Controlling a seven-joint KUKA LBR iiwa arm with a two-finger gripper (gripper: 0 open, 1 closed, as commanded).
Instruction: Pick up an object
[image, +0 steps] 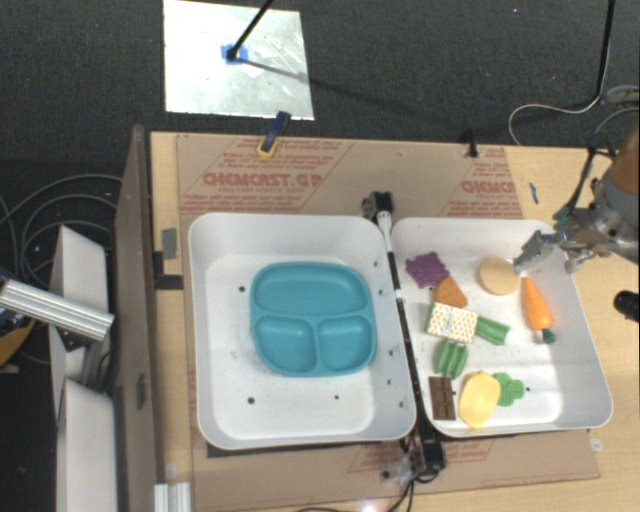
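My gripper (553, 250) hangs over the far right part of the right bin (585, 405); its two fingers stand apart and nothing is between them. Just left of it lies a round beige piece (497, 275), and an orange carrot (537, 305) lies just below it. Further left in the same bin are a purple piece (428, 268), an orange wedge (450, 293), a yellow-and-white patterned block (452, 322), and a green piece (491, 330). Near the front lie a ridged green piece (450, 357), a brown bar (441, 396), a yellow fruit (478, 398) and a small green item (509, 390).
The left bin (215, 400) holds a teal divided plate (312, 318). A raised divider (398, 300) separates the two bins. Cables and a metal bar (55, 310) lie left of the bench, and a shiny sheet (238, 60) lies behind it.
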